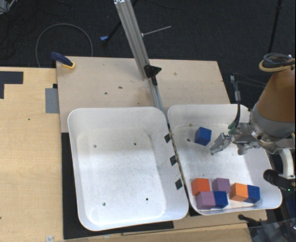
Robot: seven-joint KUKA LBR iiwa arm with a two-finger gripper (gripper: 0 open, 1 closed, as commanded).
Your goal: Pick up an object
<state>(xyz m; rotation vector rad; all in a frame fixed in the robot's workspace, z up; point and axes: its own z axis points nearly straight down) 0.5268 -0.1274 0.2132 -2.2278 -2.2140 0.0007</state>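
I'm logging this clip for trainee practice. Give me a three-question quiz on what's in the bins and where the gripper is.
1. True or false: the lone blue cube touches the gripper.
2. Which bin holds the blocks: A) left bin B) right bin?
3. Fill in: the clustered blocks, including the orange block, lie along the right bin's ____ edge.

Key: 1. False, a gap separates them. 2. B. 3. Near (bottom of the view).

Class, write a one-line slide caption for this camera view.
Gripper hovers beside a lone blue cube in the right bin; five more cubes cluster near its front edge.
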